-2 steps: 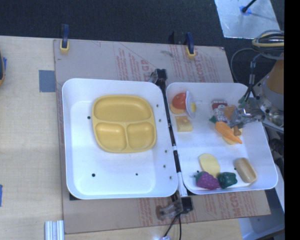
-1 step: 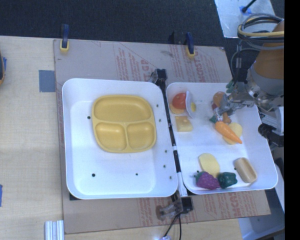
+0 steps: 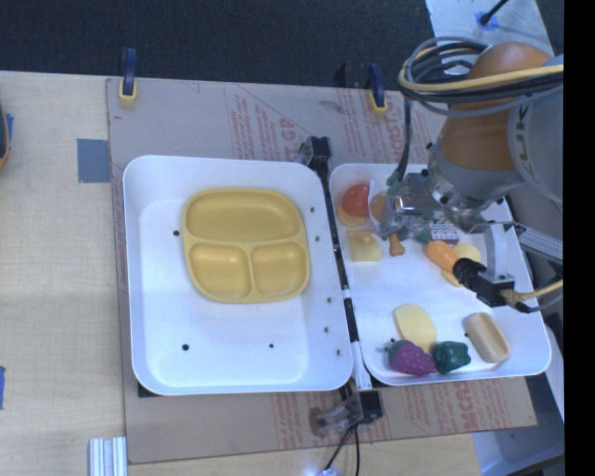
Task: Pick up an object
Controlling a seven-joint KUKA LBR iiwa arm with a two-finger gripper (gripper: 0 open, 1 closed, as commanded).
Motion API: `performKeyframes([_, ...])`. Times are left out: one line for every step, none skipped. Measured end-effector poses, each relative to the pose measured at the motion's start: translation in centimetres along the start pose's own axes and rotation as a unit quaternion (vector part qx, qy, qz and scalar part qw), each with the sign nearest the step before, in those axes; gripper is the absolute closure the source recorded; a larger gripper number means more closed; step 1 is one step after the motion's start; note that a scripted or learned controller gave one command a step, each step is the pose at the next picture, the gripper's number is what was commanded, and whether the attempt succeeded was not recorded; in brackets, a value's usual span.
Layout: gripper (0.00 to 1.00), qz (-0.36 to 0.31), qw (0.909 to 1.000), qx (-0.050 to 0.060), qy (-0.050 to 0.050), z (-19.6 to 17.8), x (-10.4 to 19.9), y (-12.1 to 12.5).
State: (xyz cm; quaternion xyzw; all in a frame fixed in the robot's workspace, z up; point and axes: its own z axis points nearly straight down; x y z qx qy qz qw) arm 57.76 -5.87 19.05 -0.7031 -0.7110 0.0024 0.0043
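Two bins sit side by side on my bench (image 3: 50, 266). The left bin (image 3: 149, 345) holds a divided plate (image 3: 246, 243), set toward its far half. My arm (image 3: 496, 117) reaches in over the right bin (image 3: 377, 365). At that bin's far left lie a tomato (image 3: 354, 200) and, just nearer, a small block (image 3: 364, 247). Along the near edge lie a potato (image 3: 415, 323), grapes (image 3: 410, 357), a pepper (image 3: 451, 356) and a bread roll (image 3: 487, 337), left to right.

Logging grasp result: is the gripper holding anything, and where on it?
Cannot tell. The gripper is low in the right bin among toy food; nothing visibly sits between its fingers.
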Motion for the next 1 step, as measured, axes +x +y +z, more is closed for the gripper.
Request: performKeyframes([1.0,0.0,1.0,-0.005,0.0,-6.5,7.19,-0.2])
